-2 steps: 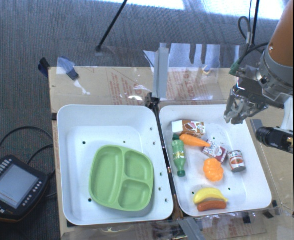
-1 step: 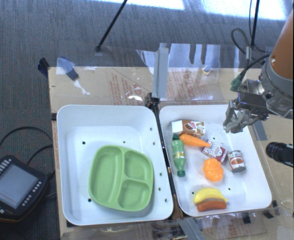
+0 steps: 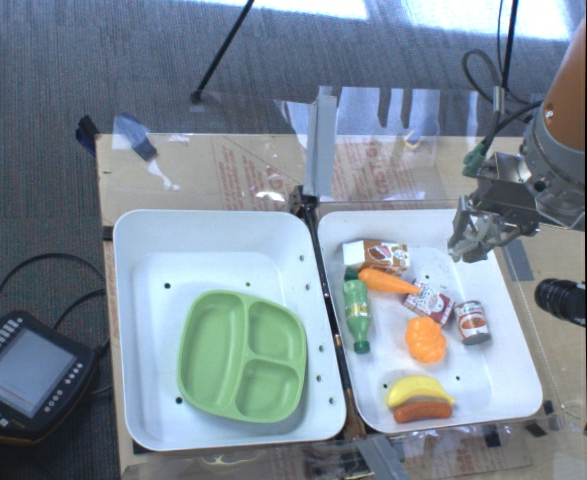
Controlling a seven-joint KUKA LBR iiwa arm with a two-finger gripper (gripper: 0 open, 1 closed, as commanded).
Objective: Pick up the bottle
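Left of the green bottle, a green divided plate is seen lying in the left bin. The bottle itself lies on its side in the right bin, close to that bin's left wall, cap toward the camera. Just right of the bottle, a carrot is laid, then an orange fruit and a small can; a banana sits lower right. Well up and right of the bottle, the gripper hangs above the bin's far right corner, holding nothing; its fingers appear spread, though blurred.
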